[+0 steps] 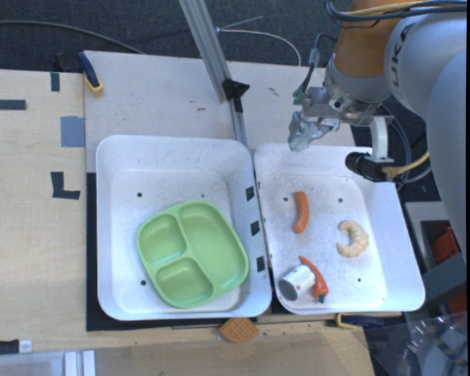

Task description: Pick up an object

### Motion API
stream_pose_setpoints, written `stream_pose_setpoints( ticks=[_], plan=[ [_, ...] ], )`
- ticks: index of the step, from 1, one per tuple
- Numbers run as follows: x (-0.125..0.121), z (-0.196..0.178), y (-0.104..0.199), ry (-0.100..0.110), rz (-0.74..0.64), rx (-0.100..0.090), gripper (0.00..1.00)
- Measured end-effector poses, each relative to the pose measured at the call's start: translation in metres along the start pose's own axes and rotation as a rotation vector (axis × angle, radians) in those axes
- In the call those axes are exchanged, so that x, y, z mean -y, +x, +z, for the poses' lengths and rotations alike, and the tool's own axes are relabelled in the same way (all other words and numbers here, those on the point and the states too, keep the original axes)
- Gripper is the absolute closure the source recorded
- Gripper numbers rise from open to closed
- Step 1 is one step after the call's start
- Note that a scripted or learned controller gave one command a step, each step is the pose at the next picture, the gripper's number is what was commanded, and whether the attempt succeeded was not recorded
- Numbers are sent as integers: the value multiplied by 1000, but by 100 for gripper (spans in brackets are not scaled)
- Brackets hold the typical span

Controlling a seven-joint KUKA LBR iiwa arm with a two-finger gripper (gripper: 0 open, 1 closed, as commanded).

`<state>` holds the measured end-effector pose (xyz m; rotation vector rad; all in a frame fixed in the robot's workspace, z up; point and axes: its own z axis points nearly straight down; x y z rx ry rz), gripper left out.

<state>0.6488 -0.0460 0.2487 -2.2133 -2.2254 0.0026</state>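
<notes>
- We see a light wooden bench (23, 233) with grey and dark tape patches on its left part; a pale scuffed board (164, 92) lies under the bins, dark carpet-like floor beyond the far edge.
- A slanted aluminium rail (207, 41) crosses down to the seam between the bins; thin cables lie on the floor behind it.
- Left bin (110, 210): shallow white plastic, rounded corners, speckled with dirt. It holds a matte light green divided plate (192, 253) with three compartments, sitting toward the near right.
- Right bin (395, 233): same white plastic. In it we note an orange sausage-like piece (300, 211), smooth and slightly curved, near the middle left; a tan croissant (353, 238), ridged and crescent-shaped, to its right, well apart; a small white cup (295, 282) on its side at the near left corner, touching a toy carrot (316, 277), orange-red with a green end.
- A waffle-textured tan cookie (237, 330) lies on the bench just in front of the bins.
- Gripper (301, 141): metallic grey, hangs over the far left edge of the right bin, well apart from the objects. Nothing is between its fingers; we cannot tell whether they are spread or closed.
- Arm (423, 45): glossy grey shell with an orange band.
</notes>
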Motion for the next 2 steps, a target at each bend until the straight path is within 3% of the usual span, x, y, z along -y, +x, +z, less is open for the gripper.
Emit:
stream_pose_setpoints(
  ticks=[1, 2],
  plan=[
    [-6, 10, 50, 0, 0, 0, 100],
    [9, 14, 110, 0, -1, -1, 100]
  ],
)
